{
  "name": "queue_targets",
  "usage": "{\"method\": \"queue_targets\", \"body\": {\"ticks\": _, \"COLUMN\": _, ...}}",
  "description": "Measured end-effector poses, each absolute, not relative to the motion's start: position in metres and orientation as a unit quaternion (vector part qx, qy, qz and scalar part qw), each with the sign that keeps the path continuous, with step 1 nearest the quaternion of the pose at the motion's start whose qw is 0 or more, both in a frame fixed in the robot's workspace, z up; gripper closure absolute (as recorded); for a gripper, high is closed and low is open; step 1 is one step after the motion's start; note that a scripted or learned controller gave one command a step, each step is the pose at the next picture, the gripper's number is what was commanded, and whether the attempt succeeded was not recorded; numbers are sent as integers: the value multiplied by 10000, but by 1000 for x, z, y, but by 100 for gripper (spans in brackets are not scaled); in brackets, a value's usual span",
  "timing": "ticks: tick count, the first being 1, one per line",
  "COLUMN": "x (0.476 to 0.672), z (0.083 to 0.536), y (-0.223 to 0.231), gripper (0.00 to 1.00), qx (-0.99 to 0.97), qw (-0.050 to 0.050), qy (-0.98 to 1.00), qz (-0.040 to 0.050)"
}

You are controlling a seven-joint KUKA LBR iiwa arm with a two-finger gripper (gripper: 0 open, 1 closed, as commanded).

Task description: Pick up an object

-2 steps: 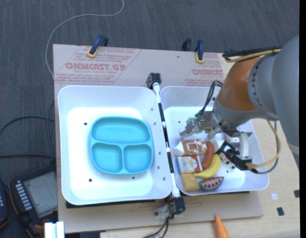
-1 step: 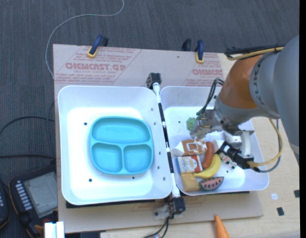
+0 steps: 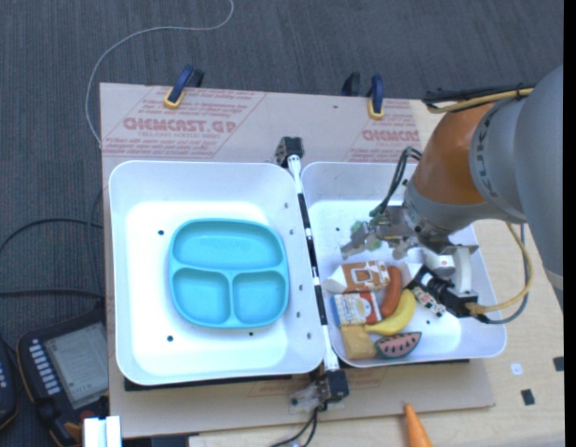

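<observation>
The right bin (image 3: 474,343) holds a cluster of toy foods at its near side. Among them are an orange-and-white carton (image 3: 365,276), a red sausage (image 3: 392,290), a yellow banana (image 3: 393,318), a watermelon slice (image 3: 398,345), a tan bread piece (image 3: 355,342) and a small white box (image 3: 348,306). My gripper (image 3: 361,239) reaches in from the right and hangs low over the left middle of this bin, just above the carton's far edge. I see nothing clearly held in it.
The left bin (image 3: 130,250) holds a blue divided plate (image 3: 229,273). A black divider rail (image 3: 307,240) runs between the bins. The arm's orange band (image 3: 451,161) and a yellow cable (image 3: 512,296) hang over the right bin's right half. Clamps (image 3: 375,96) stand at the board's far edge.
</observation>
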State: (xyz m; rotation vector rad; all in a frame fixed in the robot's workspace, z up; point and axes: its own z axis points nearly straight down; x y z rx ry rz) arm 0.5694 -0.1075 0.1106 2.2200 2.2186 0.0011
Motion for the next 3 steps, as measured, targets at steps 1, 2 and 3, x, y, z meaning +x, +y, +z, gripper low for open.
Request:
{"method": "queue_targets", "body": {"ticks": 1, "x": 527, "z": 89, "y": -99, "gripper": 0, "qx": 7072, "qw": 72, "qy": 7070, "qz": 37}}
{"method": "queue_targets", "body": {"ticks": 2, "x": 528, "z": 99, "y": -99, "gripper": 100, "qx": 7075, "qw": 73, "qy": 7066, "qz": 40}}
{"method": "queue_targets", "body": {"ticks": 3, "x": 527, "z": 99, "y": -99, "gripper": 0, "qx": 7074, "qw": 71, "qy": 7067, "qz": 38}}
